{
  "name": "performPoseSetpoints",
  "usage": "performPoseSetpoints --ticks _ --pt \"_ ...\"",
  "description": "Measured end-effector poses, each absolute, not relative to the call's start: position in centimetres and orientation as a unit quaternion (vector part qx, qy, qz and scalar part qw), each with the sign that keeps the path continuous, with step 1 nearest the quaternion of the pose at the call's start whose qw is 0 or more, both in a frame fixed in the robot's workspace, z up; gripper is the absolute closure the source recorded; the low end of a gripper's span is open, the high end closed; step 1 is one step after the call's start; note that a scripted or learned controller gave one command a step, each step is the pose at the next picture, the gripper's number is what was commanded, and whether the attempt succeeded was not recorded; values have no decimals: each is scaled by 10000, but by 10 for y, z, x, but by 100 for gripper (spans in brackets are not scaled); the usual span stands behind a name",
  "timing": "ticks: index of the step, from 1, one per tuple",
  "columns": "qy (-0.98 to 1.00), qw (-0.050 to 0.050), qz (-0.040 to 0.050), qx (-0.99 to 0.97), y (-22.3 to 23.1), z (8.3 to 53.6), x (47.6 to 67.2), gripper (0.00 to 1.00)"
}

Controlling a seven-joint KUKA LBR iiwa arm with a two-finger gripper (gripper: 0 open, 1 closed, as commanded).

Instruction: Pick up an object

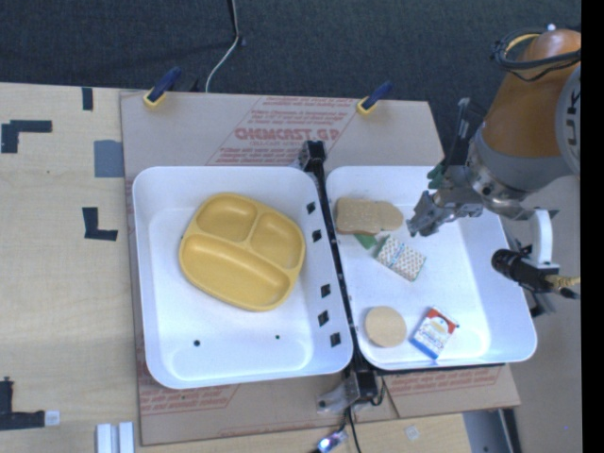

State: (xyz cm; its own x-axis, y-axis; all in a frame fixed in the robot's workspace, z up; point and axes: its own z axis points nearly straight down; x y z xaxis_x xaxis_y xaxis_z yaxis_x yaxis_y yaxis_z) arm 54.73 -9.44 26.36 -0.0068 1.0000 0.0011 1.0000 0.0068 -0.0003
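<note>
The right bin (491, 281) holds a tan bread slice (368, 216) at its far left, a small white patterned packet (400, 258) with a green piece (366, 241) beside it, a round tan cookie (385, 326) and a red, white and blue packet (434, 332) near the front. My gripper (421, 223) hangs over the right bin, just right of the bread slice and above the patterned packet. Nothing shows between its fingers.
The left bin (160, 328) holds a yellow divided plate (243, 250). A black divider with clips (326, 253) runs between the bins. The arm's grey and orange body (528, 111) stands over the right bin's far right corner.
</note>
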Motion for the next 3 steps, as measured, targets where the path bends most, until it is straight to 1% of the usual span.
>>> performPoseSetpoints --ticks 2,3 --pt "-7090 5 7 -7052 10 231 589 100" --pt "-7092 1 2 -7050 61 223 614 100"
